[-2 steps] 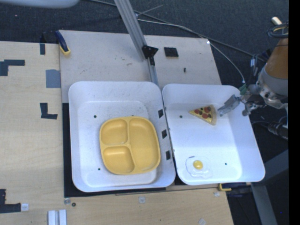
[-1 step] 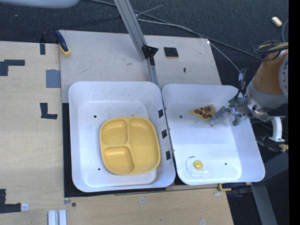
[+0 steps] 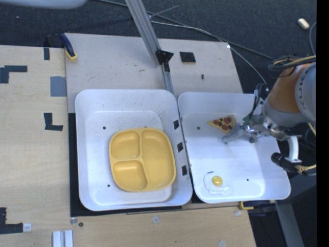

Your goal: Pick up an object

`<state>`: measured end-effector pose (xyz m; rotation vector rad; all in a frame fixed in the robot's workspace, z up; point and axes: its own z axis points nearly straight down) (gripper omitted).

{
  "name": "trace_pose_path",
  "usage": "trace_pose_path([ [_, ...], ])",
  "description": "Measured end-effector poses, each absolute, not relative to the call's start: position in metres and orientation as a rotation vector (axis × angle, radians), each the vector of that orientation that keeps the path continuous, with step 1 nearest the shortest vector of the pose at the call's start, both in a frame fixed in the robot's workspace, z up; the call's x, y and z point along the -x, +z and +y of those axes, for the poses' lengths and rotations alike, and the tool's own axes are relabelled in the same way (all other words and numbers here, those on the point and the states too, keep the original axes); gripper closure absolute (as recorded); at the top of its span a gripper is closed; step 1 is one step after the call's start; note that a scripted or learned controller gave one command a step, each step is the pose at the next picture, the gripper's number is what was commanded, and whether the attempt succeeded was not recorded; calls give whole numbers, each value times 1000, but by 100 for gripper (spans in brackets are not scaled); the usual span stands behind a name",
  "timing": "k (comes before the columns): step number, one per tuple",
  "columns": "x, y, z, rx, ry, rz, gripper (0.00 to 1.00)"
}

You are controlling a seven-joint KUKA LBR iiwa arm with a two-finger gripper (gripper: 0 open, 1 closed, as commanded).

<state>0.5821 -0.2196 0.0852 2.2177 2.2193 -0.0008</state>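
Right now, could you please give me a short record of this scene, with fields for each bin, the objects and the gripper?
left bin: holds a yellow divided plate, three compartments, nothing on it
right bin: holds a pizza slice toy and a fried egg toy
pizza slice toy: near the bin's far side, lying flat
fried egg toy: near the bin's front edge, lying flat
gripper: low over the right bin, just beside the pizza slice toy
held object: none seen between the gripper's fingers
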Motion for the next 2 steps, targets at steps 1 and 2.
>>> trace_pose_path([
  [1, -584, 98, -220, -2212, 2, 2217, 100],
  [2, -577, 143, -219, -2219, 2, 2220, 100],
])
